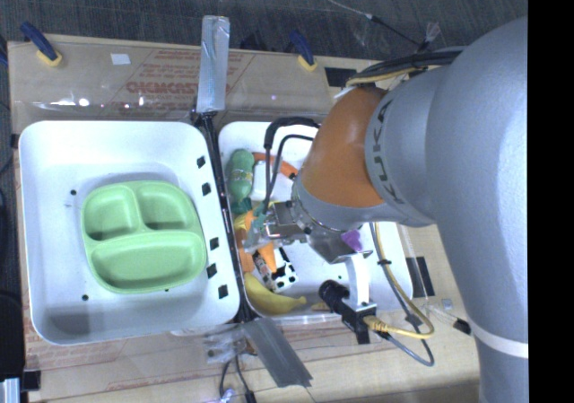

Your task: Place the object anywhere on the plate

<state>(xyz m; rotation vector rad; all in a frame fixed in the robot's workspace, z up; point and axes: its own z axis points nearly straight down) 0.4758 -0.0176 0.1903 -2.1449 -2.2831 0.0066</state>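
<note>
Arm (430, 132): grey with orange band, reaching in from the right, hanging over the right bin and hiding much of its contents.
Desk (108, 78): pale board under clear film, carrying two white bins side by side.
Left bin (45, 213): shallow, white, holding the plate alone.
Right bin (235, 136): shallow, white, crowded with small items along its left wall.
Plate (142, 235): light green, three compartments, flat in the left bin; well apart from the cluttered items, across the divider.
End effector (269, 231): low over the right bin's clutter; spread or pressed together, cannot tell; nothing visibly pinched.
Banana (273, 301): yellow, curved, lying near the right bin's front edge; likely candidate for the task. Judged light, smooth, a little slippery, probably a plastic toy and stiff. Best taken across the narrow middle of the curve.
Green item (239, 172): rounded, near the left wall; identity unclear.
Orange item (265, 259): small, partly hidden beside the banana.
</note>
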